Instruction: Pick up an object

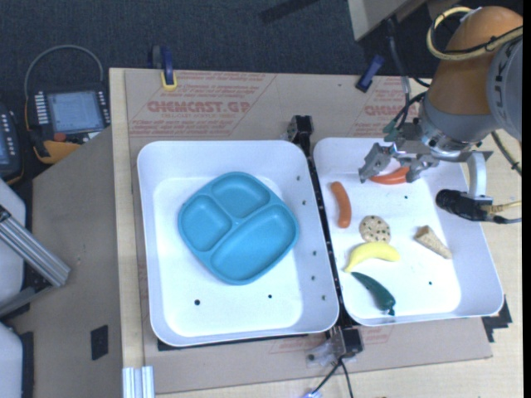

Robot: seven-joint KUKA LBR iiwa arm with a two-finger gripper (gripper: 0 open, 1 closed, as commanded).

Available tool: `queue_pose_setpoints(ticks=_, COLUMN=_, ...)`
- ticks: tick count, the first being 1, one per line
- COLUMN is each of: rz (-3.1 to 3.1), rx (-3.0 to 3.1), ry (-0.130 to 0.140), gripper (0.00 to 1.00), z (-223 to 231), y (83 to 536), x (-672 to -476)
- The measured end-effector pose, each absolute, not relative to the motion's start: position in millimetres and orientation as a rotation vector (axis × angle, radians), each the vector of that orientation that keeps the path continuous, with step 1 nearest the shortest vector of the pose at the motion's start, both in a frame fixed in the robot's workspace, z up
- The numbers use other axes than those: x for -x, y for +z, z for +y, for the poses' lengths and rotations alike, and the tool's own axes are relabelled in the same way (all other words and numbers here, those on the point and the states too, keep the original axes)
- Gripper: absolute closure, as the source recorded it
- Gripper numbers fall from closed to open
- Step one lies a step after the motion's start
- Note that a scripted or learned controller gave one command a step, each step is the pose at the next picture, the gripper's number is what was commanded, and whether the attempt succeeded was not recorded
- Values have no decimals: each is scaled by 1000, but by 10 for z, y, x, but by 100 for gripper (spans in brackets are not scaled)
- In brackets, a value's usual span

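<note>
My gripper [392, 166] hangs over the far part of the right bin [473, 301]. Its two grey fingers [370, 163] stand spread apart, so it is open. Between them shows an orange-red oblong thing [392, 177], low at the bin floor; the wrist hides its far side. Nearer in the same bin lie an orange sausage [340, 203], a round speckled cookie [375, 228], a yellow banana [371, 255], a dark green pepper [375, 291] and a tan wedge of bread [432, 240].
The left bin [166, 305] holds a blue divided plate [239, 226] at its middle. A black clamp [299, 128] sits at the far end of the ridge between the bins. The arm's orange band [477, 60] rises at the upper right.
</note>
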State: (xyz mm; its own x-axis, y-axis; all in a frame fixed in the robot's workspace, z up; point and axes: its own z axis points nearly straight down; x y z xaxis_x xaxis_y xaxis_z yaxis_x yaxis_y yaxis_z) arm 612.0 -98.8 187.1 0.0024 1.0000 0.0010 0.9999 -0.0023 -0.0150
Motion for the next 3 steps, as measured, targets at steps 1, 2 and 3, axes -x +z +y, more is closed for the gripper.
queue_pose_setpoints(ticks=1, rz=-2222, rx=2221, ry=0, gripper=0, z=-985, y=1961, x=-6152)
queue_pose_setpoints(ticks=2, rz=-2219, rx=2217, ry=5, gripper=0, z=-949, y=1523, x=-6182)
queue_pose_setpoints(ticks=3, rz=-2219, rx=2216, ry=6, gripper=0, z=-912, y=1062, x=-6238)
